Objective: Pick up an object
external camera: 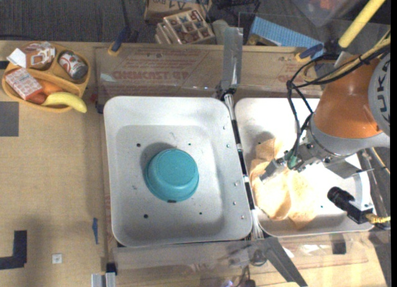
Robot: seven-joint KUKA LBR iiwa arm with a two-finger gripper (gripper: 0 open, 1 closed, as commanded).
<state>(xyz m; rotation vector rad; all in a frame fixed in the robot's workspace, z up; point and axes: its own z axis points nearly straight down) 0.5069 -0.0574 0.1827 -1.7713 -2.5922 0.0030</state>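
One tan cloth point(276, 194) in right bin point(248, 113) | fingers point(289, 162) at its top edge | grip state unclear

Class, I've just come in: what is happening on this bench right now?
A grey and orange robot arm reaches in from the right and has its tool down in the right bin, right at a pile of yellowish cloth. Whether it has hold of the cloth cannot be told from here. In the left bin a teal bowl lies upside down, untouched. A tray of toy food sits at the far left of the bench.
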